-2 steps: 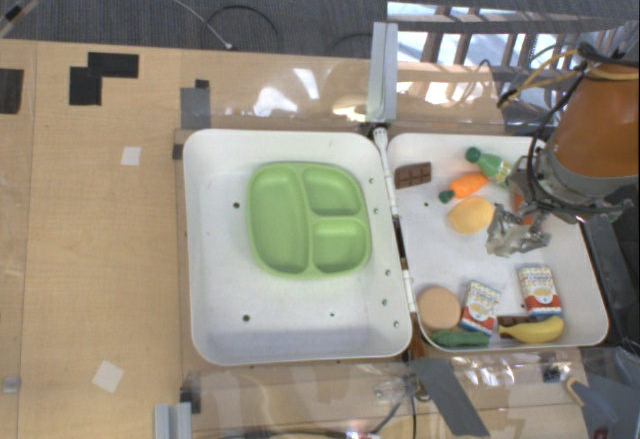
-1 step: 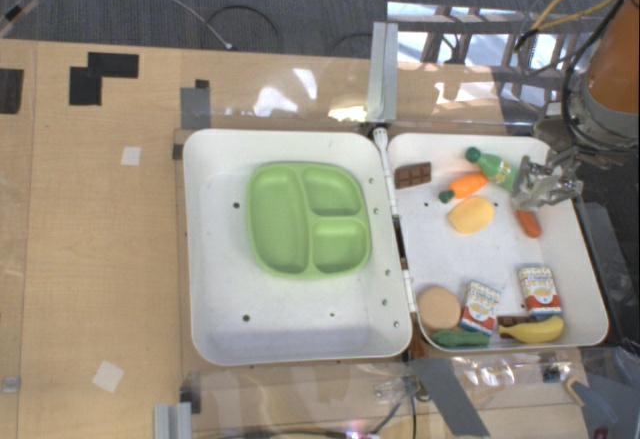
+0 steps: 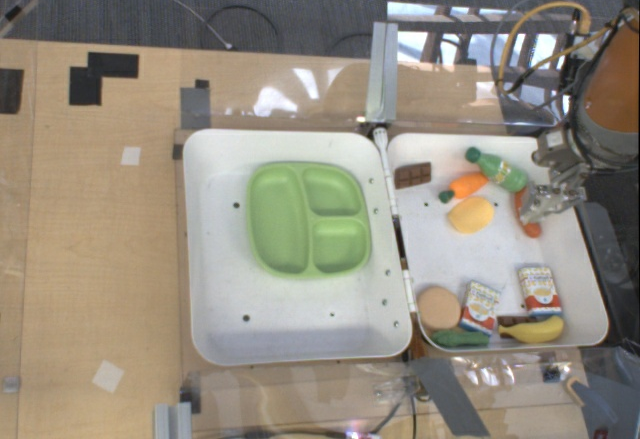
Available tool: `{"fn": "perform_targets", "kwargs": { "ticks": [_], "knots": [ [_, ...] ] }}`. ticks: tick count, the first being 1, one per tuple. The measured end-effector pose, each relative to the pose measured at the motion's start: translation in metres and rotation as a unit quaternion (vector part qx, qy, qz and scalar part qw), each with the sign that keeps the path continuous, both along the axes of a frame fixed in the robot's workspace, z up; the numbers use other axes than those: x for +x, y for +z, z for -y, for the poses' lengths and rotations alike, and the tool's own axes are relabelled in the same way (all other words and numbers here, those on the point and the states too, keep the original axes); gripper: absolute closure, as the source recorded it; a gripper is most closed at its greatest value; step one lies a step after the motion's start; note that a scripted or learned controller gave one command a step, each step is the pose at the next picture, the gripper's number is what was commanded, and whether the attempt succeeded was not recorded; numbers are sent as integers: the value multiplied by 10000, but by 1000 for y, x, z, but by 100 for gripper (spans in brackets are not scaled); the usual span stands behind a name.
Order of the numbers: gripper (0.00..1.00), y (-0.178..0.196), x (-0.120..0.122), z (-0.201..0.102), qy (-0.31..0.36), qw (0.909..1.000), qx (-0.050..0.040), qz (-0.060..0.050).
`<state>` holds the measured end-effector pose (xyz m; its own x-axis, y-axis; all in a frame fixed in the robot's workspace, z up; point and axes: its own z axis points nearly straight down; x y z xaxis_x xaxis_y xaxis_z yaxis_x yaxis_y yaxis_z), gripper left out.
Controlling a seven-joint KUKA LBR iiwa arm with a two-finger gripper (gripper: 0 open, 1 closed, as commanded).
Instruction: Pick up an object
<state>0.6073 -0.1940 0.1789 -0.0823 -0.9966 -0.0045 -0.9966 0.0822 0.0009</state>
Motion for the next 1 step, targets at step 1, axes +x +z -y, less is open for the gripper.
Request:
{"fn": "perform_targets", "kwargs": {
  "ticks": [1],
  "knots": [
    [100, 34, 37, -51, 740, 9973, -2, 34]
  ]
}}
